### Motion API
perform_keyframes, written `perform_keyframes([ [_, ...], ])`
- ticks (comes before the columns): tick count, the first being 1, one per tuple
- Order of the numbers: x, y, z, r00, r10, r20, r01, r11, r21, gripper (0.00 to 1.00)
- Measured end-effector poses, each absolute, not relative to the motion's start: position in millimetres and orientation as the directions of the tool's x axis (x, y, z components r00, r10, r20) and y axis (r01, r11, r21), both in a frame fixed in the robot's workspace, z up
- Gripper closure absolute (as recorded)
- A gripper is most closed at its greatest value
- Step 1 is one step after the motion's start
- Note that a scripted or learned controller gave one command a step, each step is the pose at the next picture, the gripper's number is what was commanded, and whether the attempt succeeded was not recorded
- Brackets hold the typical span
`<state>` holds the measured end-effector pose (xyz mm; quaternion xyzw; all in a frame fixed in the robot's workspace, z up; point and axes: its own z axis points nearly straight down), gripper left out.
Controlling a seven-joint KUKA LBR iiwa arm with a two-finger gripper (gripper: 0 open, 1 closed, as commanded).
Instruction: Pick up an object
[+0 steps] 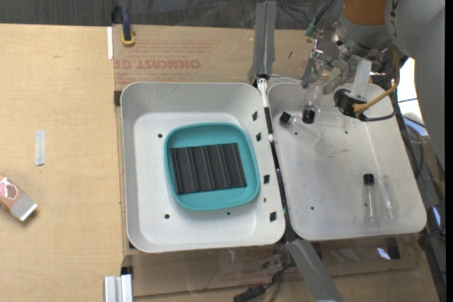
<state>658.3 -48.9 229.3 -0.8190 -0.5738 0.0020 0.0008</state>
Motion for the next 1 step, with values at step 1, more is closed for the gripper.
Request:
perform_keyframes([
  [1, 658.3, -40.6, 228.4, 0.39, 0.921, -0.003, 0.921, -0.39, -0.003, 1.0],
])
